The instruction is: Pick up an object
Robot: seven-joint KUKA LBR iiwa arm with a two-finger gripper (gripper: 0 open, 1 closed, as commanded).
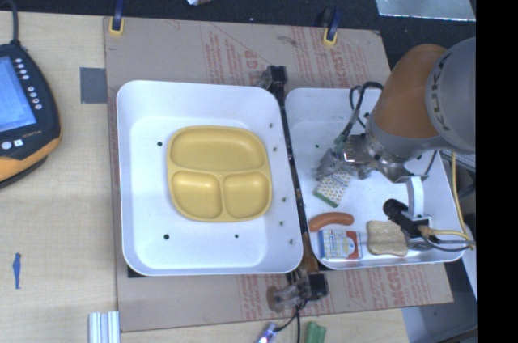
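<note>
gripper (333, 166) poised low in right bin (303, 111), touching green-dotted packet (333, 188); finger state cannot be told. risk judged: packet may be pushed aside, being flat, and nothing lifted.

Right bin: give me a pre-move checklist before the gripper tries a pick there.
1. Gripper over the right bin: ok.
2. Green-and-white packet directly below the gripper: ok.
3. Something held between the fingers: cannot tell.
4. Sausage, carton and bread slice lying apart from the gripper along the bin's near edge: ok.
5. Yellow divided tray sits in the left bin, away from the arm: ok.
</note>
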